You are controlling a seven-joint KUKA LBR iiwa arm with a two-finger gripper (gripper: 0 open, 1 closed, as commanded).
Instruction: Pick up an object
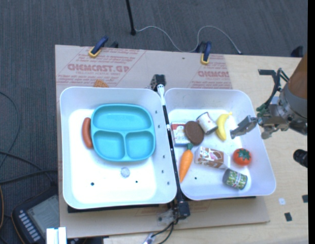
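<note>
The right bin (259, 136) holds several toy foods: a banana (223, 126), a tomato (242, 156), a carrot (185, 164), a green can (234, 179), a brown-and-white carton (211, 157), a brown round piece (194, 133), a small white cup (206, 121) and a red-and-white packet (179, 132). My gripper (255, 129) hangs over the bin's right rim, just right of the banana and above the tomato. Its fingers (242, 126) stand open with nothing between them.
The left bin (76, 177) carries a blue divided tray (123, 132) and a sausage (87, 132) beside its left edge. A black clamp (158, 81) sits where the two bins meet at the back. Cables run across the floor behind the bench.
</note>
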